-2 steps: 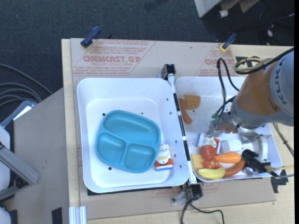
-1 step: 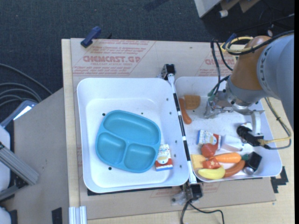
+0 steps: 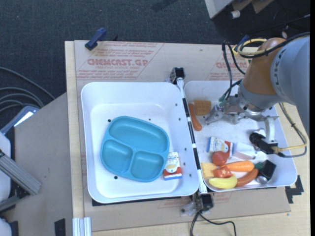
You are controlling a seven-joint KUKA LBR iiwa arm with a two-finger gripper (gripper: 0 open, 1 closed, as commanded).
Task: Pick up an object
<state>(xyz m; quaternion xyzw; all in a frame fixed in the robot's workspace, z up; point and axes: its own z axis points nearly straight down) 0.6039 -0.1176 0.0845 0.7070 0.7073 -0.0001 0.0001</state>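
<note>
Claw (image 3: 216, 115) first: you see it low over the right bin (image 3: 288, 173), at that bin's far left part, its metal fingers just beside a brown toast-like piece (image 3: 202, 106); whether they are spread or closed you cannot tell, and nothing shows between them. Your arm (image 3: 275, 73) enters from the right, grey with its orange band bent over the bin's far edge, wrist turned down and leftward. Nearer you in the same bin lies a heap of toy food: a small white carton (image 3: 218, 145), a tomato (image 3: 220, 158), a carrot (image 3: 240, 166), a banana (image 3: 223, 183) and a sausage (image 3: 247, 177), crowded touching one another along the near wall. An orange sausage-shaped piece (image 3: 196, 124) lies against the divider. Across it, the left bin (image 3: 93, 132) holds a blue sectioned plate (image 3: 134, 148) with a small packet (image 3: 172, 165) just beside its near right corner. Both bins sit on the counter (image 3: 123, 60).
</note>
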